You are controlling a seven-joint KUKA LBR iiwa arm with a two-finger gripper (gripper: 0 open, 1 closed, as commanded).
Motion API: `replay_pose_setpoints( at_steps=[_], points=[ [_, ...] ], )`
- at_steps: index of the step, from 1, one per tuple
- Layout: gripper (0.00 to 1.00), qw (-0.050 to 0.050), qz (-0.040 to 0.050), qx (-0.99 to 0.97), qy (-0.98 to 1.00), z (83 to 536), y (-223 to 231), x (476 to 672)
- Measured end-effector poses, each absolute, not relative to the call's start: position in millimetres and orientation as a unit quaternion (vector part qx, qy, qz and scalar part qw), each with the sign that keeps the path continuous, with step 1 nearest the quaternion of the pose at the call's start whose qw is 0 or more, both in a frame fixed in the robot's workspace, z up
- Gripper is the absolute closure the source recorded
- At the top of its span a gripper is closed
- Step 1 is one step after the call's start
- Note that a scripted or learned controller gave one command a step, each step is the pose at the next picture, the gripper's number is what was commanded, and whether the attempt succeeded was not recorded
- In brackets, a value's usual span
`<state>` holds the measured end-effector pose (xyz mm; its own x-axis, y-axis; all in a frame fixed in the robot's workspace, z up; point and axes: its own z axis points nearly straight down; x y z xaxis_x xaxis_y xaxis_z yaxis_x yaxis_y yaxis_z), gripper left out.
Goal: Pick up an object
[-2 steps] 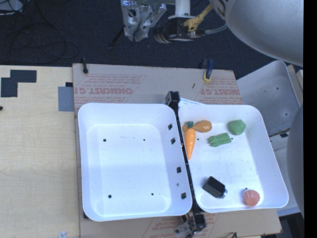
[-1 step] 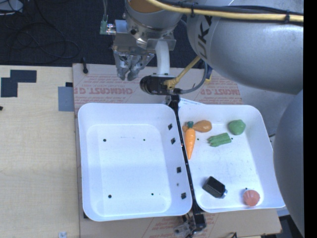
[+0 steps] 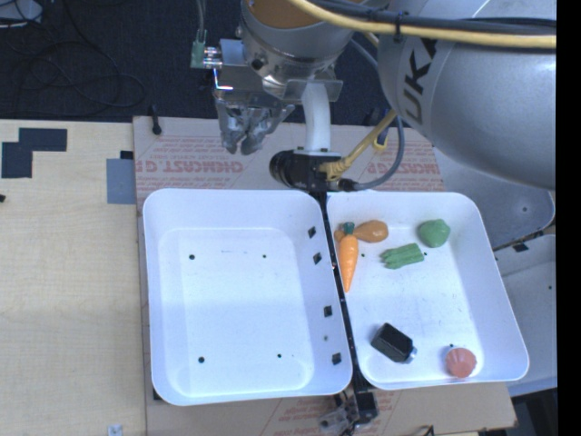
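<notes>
The right bin point(image 3: 490, 271) holds an orange carrot point(image 3: 348, 256), an orange-brown lump point(image 3: 370, 232), a green round piece point(image 3: 434, 232), a flat green piece point(image 3: 402, 257), a black block point(image 3: 393, 342) and a pink-red ball point(image 3: 460, 361). My gripper point(image 3: 247, 130) hangs high above the back edge of the left bin point(image 3: 163, 243), over the cardboard. Its fingers point down and look close together, with nothing between them.
The large grey arm point(image 3: 454, 71) fills the upper right, above the right bin's back edge. A black mount with a yellow cable point(image 3: 300, 166) sits at the back where the bins meet. Dark patches point(image 3: 118, 178) mark the wooden bench on the left.
</notes>
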<state>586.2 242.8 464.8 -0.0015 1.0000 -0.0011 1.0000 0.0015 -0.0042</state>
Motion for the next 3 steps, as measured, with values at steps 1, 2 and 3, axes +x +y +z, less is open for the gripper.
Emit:
replay_pose_setpoints(
  at_steps=[1, 2, 3],
  points=[
    [1.0, 0.002, 0.0047, -0.706, -0.708, 427, 243, 527.7],
    [1.0, -0.001, -0.0028, -0.707, -0.708, 524, 243, 527.2],
    [1.0, 0.003, 0.0081, -0.707, -0.707, 382, 244, 526.1]
  ],
)
